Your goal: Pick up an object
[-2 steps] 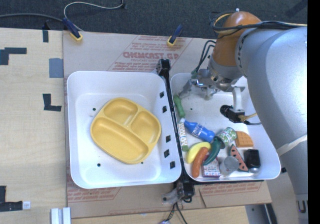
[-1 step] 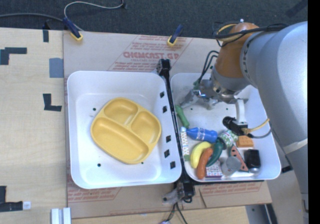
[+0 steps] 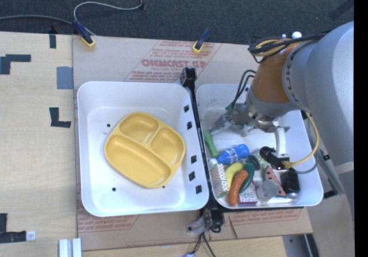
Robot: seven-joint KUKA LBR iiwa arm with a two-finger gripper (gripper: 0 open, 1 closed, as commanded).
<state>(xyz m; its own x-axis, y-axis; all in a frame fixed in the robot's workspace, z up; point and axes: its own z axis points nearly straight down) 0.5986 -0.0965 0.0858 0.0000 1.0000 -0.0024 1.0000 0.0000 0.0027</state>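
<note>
Red "CHEMCAST GP" lettering [image 3: 173, 64] on cardboard behind the bins; fingers [image 3: 221, 125] spread, nothing between them.

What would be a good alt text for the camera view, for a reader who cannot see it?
A grey robot arm with an orange band lowers its gripper into the right bin, above a pile of small objects. The left bin holds a yellow divided plate.
</note>
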